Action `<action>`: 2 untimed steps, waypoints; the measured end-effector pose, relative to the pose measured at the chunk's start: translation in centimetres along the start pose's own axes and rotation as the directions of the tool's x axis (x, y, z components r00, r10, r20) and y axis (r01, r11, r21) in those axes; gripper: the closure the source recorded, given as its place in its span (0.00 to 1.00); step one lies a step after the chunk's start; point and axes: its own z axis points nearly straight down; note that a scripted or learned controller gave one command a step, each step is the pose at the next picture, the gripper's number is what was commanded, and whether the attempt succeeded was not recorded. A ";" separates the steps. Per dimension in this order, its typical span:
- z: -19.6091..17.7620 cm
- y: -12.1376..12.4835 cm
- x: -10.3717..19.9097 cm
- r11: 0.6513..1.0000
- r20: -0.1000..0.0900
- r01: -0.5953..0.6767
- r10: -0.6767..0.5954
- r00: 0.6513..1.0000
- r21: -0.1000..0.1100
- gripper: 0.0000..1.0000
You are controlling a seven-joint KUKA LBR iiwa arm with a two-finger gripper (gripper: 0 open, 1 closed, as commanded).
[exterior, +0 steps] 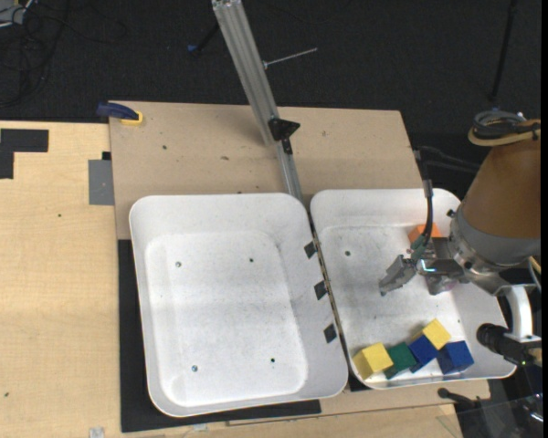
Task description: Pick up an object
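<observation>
Over the right bin (384, 210), fingers (395, 276) spread, holding nothing.

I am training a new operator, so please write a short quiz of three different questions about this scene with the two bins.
1. True or false: the blocks lie in the left bin.
2. Which colour of block is seen twice in the right bin? A red, B blue, C white.
3. Fill in: the gripper hangs over the ____ bin.

Key:
1. False; the yellow block, green block and the others lie at the right bin's near edge.
2. B.
3. Right.
</observation>
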 end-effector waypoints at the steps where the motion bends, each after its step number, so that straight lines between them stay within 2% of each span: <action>1: -0.2 0.1 -0.2 1.000 0.001 -0.005 0.005 1.000 -0.006 0.00; 2: 5.1 0.5 -1.0 1.000 0.000 -0.002 0.002 1.000 0.000 0.00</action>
